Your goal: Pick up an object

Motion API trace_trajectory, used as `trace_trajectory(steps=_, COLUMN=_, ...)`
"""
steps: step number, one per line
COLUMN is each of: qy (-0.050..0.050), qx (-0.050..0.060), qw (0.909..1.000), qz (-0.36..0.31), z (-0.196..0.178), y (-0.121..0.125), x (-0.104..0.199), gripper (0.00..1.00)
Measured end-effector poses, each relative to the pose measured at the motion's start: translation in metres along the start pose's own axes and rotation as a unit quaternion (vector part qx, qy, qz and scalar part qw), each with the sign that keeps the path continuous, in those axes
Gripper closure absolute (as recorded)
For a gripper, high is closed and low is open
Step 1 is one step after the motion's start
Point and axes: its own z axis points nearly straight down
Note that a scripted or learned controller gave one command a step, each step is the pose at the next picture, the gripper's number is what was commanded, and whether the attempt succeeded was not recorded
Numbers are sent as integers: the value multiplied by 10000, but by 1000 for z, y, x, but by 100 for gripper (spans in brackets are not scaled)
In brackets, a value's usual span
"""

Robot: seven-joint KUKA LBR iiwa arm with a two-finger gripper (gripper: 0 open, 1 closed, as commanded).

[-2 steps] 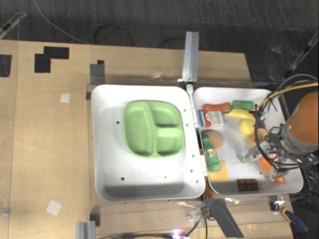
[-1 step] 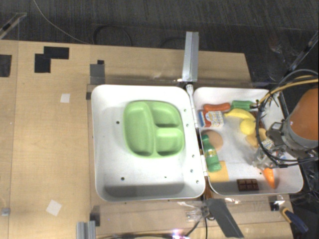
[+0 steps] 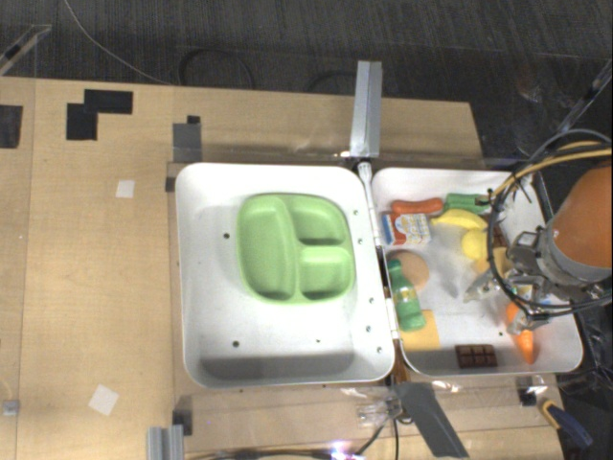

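Two white bins sit side by side on the counter (image 3: 86, 286); the left bin (image 3: 206, 353) carries a green divided tray (image 3: 292, 247), lying flat in its middle, while the right bin (image 3: 560, 353) has the clutter I am meant to choose from. My arm (image 3: 584, 223) comes in over the right bin's right side, and my pincer (image 3: 512, 281) hangs low there, just beside a yellow banana (image 3: 460, 220) and a yellow lemon-like piece (image 3: 475, 245); whether it is spread or closed, I cannot tell, and I see nothing gripped. A small orange carrot (image 3: 524, 343) lies near the right wall just below it; a brown chocolate bar (image 3: 476, 356) rests by the front wall; a green bottle (image 3: 406, 300) lies along the left wall; I judge the carrot or the lemon nearest to take.
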Motion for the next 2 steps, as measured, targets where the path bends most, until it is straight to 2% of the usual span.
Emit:
trace_trajectory(steps=1, qy=103, qx=-85, qw=9999, qz=-45, z=16, y=2, x=11, gripper=0)
trace_trajectory(steps=2, qy=106, qx=-72, qw=9996, qz=-263, z=15, y=1, x=11, gripper=0)
